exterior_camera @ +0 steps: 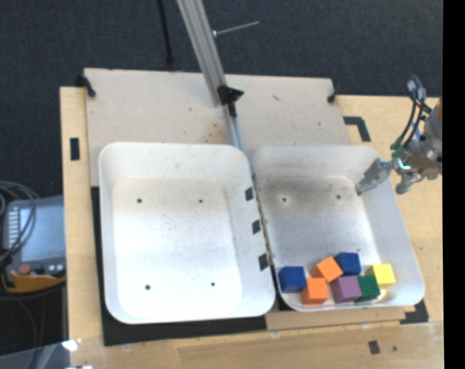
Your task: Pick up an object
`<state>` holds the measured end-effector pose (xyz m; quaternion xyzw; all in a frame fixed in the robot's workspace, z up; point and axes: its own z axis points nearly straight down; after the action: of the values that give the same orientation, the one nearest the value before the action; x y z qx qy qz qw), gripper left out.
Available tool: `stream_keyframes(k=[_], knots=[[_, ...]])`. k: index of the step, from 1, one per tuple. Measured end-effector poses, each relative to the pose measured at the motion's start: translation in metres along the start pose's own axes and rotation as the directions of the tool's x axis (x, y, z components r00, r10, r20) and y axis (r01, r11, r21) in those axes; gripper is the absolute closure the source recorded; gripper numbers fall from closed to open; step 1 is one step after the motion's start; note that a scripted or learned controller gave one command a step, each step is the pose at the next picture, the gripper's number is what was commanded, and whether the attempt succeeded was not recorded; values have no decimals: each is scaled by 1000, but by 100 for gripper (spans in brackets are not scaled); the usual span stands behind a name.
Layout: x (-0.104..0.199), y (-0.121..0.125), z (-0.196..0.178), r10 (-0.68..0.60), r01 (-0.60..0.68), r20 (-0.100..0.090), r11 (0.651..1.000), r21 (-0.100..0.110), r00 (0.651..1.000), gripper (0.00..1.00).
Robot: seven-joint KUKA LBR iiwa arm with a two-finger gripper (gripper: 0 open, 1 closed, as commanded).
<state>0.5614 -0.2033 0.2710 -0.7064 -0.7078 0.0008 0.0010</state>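
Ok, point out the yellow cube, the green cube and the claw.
yellow cube (383,274): camera view, middle of its top face.
green cube (369,287): camera view, middle of its top face.
claw (387,177): camera view, midway between its fingertips, over the right bin's far right rim.

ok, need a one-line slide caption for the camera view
End effector at the right bin's far right edge, away from the colored blocks clustered in its near corner; left bin alongside.

The arm enters from the right edge, with only its wrist part visible. The gripper (387,174) points left and a little down; one finger (370,177) stretches out leftward.
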Motion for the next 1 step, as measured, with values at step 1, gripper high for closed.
stream_keyframes(k=[1], knots=[[0,1,-2,-1,1,1,1000,-4,1000,0]])
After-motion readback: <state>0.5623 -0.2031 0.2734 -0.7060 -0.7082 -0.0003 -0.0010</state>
